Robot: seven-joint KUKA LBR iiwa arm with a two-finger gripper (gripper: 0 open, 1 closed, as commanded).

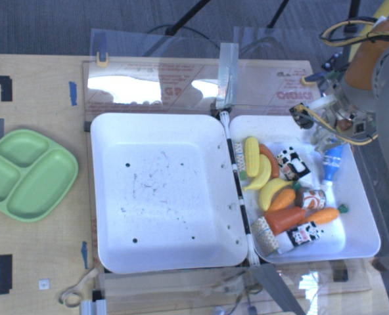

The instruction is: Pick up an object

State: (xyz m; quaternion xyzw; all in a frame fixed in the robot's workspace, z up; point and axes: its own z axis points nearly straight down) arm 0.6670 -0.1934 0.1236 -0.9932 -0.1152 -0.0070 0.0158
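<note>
Bench carries 2 shallow white bins side by side. Left bin (115, 143) shows a bare floor with faint scuff marks and a few dark dots. Right bin (362, 231) holds a cluster of toy items: a yellow corn cob (251, 156) upright near the bin's left wall, a banana (273, 189) curving just below it, and a second banana-like yellow piece (261, 173) touching the corn. A black-and-white cow-patterned item (292, 163) lies right of the corn; a blue-and-white tube (332, 163) stands tilted near the far right side. 2 carrots sit lower down: 1 small (284, 199) beside the banana, 1 longer (326, 215) pointing right with a green tip. A red-orange block (285, 220) lies between them, and another cow-patterned piece (306, 233) rests near the front wall. Gripper (322, 120) hangs above the far right corner of the right bin, amid cables, just above the blue tube; finger spacing cannot be told, and nothing is visibly held. Green divided plate (30, 176) lies on the bench well left of both bins.
</note>
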